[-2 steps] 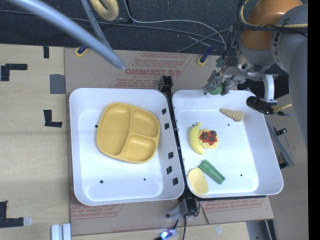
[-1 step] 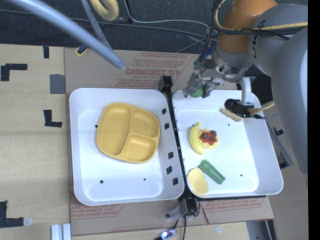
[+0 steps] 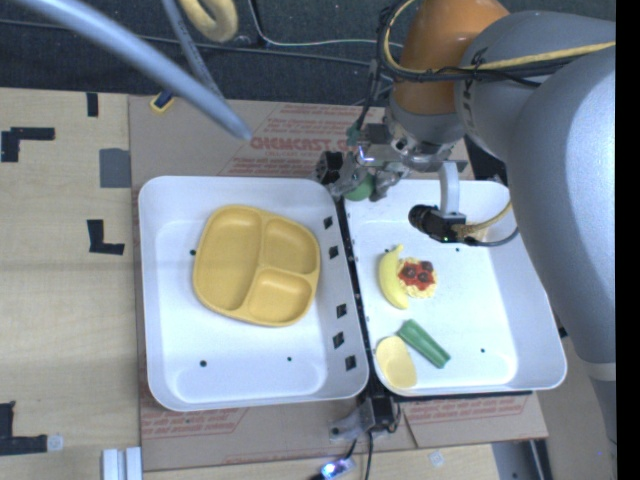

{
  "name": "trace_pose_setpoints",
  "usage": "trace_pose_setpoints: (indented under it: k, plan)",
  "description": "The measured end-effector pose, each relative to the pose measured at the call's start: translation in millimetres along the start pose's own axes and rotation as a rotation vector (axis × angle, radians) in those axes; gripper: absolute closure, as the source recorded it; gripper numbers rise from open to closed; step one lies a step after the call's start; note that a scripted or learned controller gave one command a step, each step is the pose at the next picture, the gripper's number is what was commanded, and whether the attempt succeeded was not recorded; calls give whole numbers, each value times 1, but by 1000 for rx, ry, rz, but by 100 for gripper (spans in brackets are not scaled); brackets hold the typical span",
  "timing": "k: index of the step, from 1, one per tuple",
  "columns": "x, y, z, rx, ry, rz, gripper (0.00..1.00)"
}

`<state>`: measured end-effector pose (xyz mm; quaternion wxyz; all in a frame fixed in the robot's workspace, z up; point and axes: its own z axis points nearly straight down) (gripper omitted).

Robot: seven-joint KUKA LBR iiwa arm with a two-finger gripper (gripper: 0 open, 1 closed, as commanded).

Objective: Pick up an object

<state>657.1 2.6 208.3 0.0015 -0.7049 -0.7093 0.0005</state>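
Observation:
The right bin (image 3: 500, 358) holds a yellow banana (image 3: 390, 278) with a small red and yellow piece (image 3: 418, 276) touching its right side. Nearer the front lie a green stick-shaped piece (image 3: 426, 343) and a pale yellow oval piece (image 3: 397, 363), close together. My gripper (image 3: 357, 175) hangs over the far end of the divider between the two bins, above and behind the banana. A small green bit (image 3: 383, 182) shows right by the gripper; whether it is held is unclear.
A yellow divided plate (image 3: 256, 265) lies in the left bin (image 3: 175, 358). The black divider rim (image 3: 344, 288) runs between the bins. A black cable part (image 3: 440, 222) hangs from the wrist over the right bin's far side. The grey arm covers the right.

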Motion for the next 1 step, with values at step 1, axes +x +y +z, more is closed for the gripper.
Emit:
trace_pose_setpoints:
  k: [1]
  plan:
    - [45,-4,-12,-3,0,0,100]
